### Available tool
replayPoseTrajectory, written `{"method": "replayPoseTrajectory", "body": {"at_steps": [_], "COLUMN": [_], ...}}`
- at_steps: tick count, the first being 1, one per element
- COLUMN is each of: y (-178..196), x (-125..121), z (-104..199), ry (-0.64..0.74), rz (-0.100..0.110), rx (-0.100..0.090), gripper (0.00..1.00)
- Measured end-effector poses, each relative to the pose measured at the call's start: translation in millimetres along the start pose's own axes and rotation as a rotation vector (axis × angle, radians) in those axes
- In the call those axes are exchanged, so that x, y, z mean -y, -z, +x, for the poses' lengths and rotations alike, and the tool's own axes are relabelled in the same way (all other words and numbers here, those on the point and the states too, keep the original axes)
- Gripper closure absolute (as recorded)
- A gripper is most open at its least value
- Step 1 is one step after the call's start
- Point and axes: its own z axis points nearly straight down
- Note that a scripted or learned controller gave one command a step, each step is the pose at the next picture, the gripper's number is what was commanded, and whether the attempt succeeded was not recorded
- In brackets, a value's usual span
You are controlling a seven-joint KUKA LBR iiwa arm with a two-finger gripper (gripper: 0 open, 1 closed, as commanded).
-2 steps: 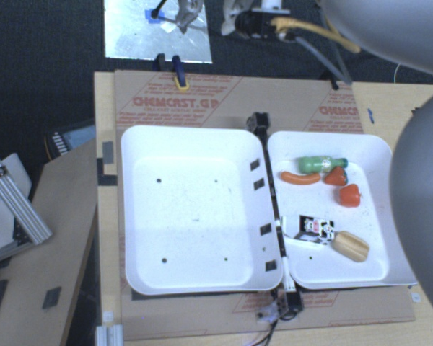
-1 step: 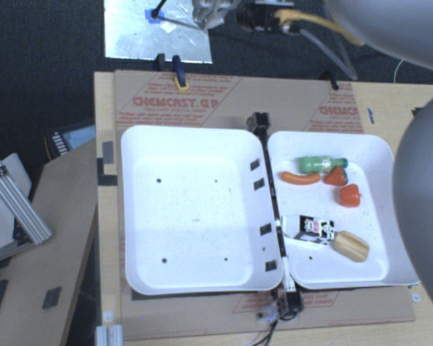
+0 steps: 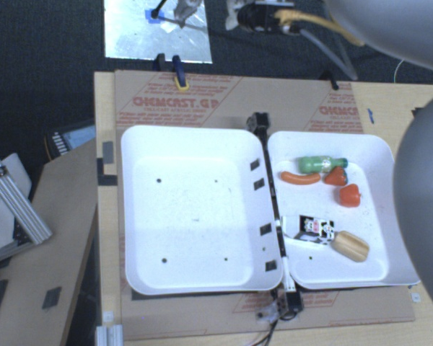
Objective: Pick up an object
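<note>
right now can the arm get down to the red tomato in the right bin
Probably yes. The red tomato lies uncovered in the right bin, with a small gap to the red pepper beside it. The arm already hangs over that bin's right side. A wide grasp might bump the pepper.

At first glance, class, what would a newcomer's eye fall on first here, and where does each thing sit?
The bright cluster in the right bin: a green bottle at the far end, an orange sausage beside it, and a red tomato nearer the middle. Closer to the near edge lie a black-and-white carton and a tan bread loaf. The grey arm looms along the right.
</note>
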Motion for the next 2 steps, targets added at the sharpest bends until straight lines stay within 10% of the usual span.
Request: {"method": "replayPoseTrajectory", "body": {"at_steps": [1,2], "y": [11.5,11.2], "x": [0.0,0.0], "z": [0.5,0.5], "ry": [0.004,0.005], "rz": [-0.003,-0.002], "rx": [-0.001,-0.001], "gripper": [1.0,0.0]}}
